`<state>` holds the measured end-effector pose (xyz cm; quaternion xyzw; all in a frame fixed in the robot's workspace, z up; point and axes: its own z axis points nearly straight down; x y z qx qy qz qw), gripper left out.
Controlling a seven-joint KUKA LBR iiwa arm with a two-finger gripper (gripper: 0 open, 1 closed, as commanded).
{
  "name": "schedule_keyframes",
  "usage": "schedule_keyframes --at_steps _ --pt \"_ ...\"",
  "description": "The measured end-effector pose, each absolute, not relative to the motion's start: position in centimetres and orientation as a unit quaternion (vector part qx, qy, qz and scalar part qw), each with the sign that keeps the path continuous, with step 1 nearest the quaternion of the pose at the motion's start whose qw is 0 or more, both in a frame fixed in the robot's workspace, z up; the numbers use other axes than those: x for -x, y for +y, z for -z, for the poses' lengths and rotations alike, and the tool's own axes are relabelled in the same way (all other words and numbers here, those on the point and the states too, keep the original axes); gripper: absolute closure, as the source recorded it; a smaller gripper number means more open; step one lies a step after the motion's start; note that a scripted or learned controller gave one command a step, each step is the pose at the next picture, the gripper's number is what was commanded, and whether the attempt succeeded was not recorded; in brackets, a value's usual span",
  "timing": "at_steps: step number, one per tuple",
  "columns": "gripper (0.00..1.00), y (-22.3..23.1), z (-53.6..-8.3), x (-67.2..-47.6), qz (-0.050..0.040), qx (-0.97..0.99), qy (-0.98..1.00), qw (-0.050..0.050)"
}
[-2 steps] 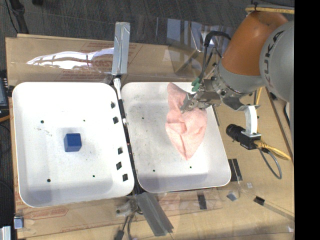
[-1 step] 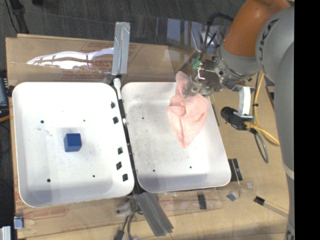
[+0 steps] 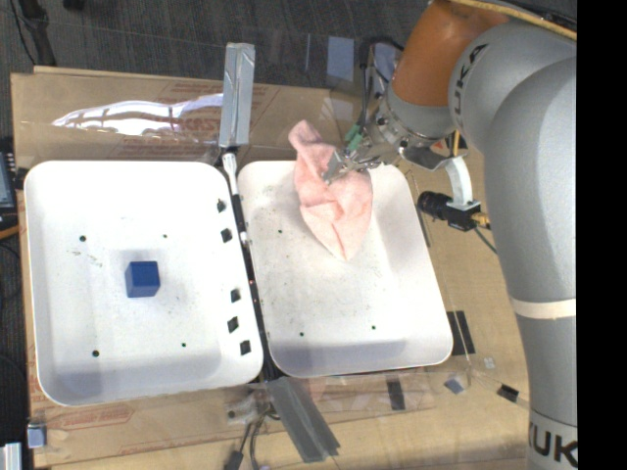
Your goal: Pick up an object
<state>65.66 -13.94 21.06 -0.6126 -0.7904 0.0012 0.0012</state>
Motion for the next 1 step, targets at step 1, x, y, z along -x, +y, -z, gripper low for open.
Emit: schedule_keyframes --at_steps 1 --pt "1.00 -13.62 -22.75 -65.02 -0.0005 0.503 -0.864 0.001"
